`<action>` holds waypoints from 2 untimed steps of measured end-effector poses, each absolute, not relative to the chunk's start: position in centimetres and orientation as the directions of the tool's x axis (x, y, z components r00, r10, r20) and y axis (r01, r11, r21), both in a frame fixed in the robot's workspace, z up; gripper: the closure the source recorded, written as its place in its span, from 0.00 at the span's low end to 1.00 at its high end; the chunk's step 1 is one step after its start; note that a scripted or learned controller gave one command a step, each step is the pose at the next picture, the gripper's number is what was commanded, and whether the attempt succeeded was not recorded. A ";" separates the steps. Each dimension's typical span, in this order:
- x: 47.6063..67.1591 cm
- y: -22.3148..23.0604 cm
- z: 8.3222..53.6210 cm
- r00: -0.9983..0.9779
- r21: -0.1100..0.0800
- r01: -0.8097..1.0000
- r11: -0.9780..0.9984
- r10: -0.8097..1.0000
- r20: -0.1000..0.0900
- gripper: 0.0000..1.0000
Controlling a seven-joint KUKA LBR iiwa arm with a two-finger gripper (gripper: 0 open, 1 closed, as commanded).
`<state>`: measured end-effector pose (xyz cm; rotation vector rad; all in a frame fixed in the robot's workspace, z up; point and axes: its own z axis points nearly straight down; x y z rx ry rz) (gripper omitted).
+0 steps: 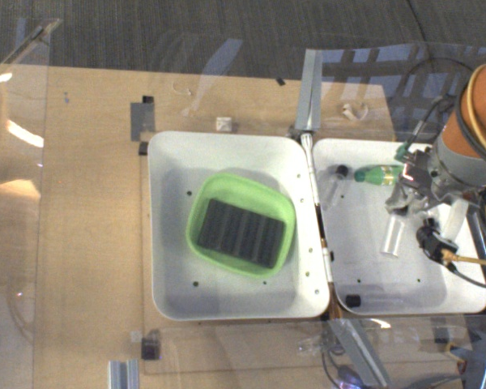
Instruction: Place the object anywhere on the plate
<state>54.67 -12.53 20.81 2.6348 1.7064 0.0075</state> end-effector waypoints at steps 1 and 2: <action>54.7 -6.7 20.5 0.315 0.003 0.949 -0.315 0.949 0.001 1.00; 56.6 1.2 22.2 0.324 0.002 0.946 -0.324 0.946 0.001 1.00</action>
